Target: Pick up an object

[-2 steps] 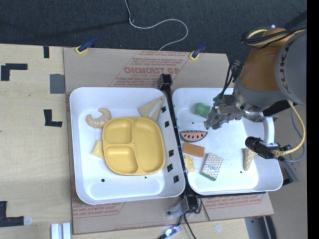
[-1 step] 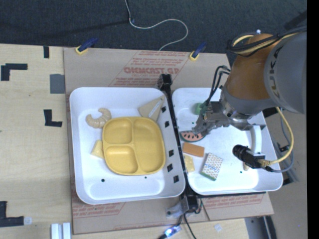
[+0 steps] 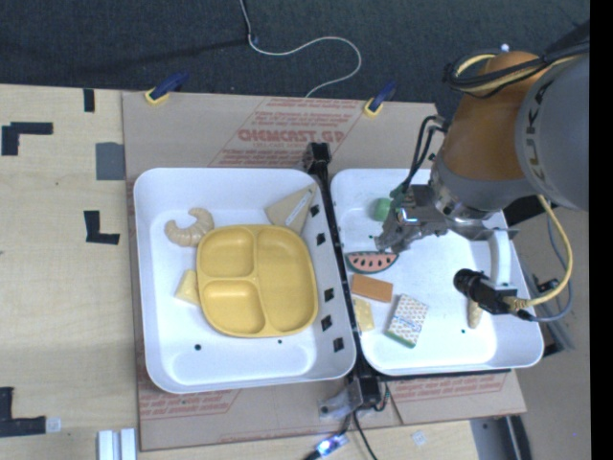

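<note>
Watermelon slice (image 3: 371, 260), a red wedge with a dark rind, lying in the right bin (image 3: 450, 348) close to its left wall, just near of the pincer (image 3: 396, 230); whether it touches the pincer's tip cannot be told. The pincer hangs over the far left part of that bin, on the grey arm (image 3: 536, 132) with its orange band, which enters from the right; how far the pincer stands open, and whether it grips anything, cannot be told. A small green object (image 3: 382, 207) sits just far of the pincer. Near of the slice lie an orange block (image 3: 372, 287), a pale yellow piece (image 3: 363, 314) and a patterned little box (image 3: 407, 319). The left bin (image 3: 163, 353) holds a yellow divided plate (image 3: 257, 280), with a beige curled piece (image 3: 189, 226) at its far left, a tan wedge (image 3: 292, 209) at its far right and a yellow wedge (image 3: 187, 287) at its left. Both bins rest on printed cardboard (image 3: 278, 134) over a light wooden desk (image 3: 57, 286); a dark carpet (image 3: 115, 17) with a thin white cable (image 3: 306, 51) lies beyond.
</note>
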